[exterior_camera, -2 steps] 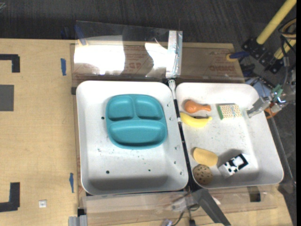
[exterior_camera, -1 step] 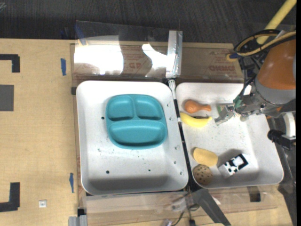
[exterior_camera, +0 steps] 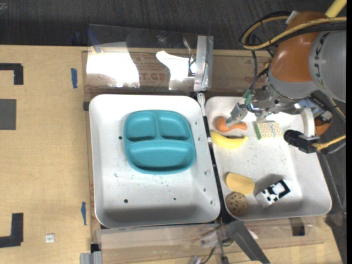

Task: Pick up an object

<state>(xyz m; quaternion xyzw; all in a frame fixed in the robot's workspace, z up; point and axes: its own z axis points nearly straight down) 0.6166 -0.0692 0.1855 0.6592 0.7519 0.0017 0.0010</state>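
Camera view looks down on a tan bench (exterior_camera: 38, 164) with two white bins side by side. The pincer (exterior_camera: 240, 113) hangs over the back part of the right bin (exterior_camera: 308, 199), at the end of the grey arm (exterior_camera: 330, 43) with its big orange band (exterior_camera: 294, 48). I cannot tell if the pincer is apart or together, because it looks small and a bit blurry from up here.

Just below the pincer tip lies an orange thing (exterior_camera: 224, 124). It looks very close to the tip, maybe touching, but nothing shows as clamped. A yellow banana (exterior_camera: 228, 142) lies right next to the orange thing, a little more toward the front. A small dotted card (exterior_camera: 268, 130) sits just to the right of the pincer. Well in front of the pincer, near the front wall of that bin, sit a pale yellow lump (exterior_camera: 240, 183), a round brown cookie (exterior_camera: 236, 203) and a black and white toy (exterior_camera: 274, 191).

To the left of the pincer, past the middle wall, is the left bin (exterior_camera: 104, 202). A blue-green plate (exterior_camera: 159, 141) with three parts sits in it.

Behind the pincer a shiny clear sheet (exterior_camera: 143, 65) stands with silver tape (exterior_camera: 203, 65) on its edge. Yellow and black cables (exterior_camera: 264, 26) loop near the arm. The bench has black marks (exterior_camera: 14, 73) and bits of blue tape (exterior_camera: 73, 77). Past the bench the floor (exterior_camera: 137, 4) is dark.
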